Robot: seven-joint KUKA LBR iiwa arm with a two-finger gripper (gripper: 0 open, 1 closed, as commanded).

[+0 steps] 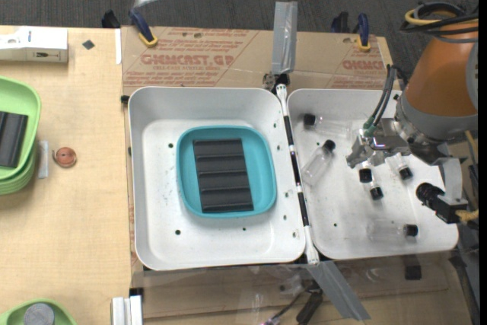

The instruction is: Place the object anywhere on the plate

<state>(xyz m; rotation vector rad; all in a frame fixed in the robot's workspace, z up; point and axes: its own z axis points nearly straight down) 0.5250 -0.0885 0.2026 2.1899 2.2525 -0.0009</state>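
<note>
claw: low in the right bin, over the scattered vials; can't tell whether it's open, shut or gripping anything.
object: clear black-capped vials, nearest just left of claw, others just below it; which one is the target, unclear.
plate: teal, in the left bin, well left of claw, carrying a dark ribbed insert.
risk: vials small, clear and round, so likely to roll or slip on pinch; crowding could cause a double pick.
axis: nearest vial lies tilted, cap pointing up-right toward claw.
</note>
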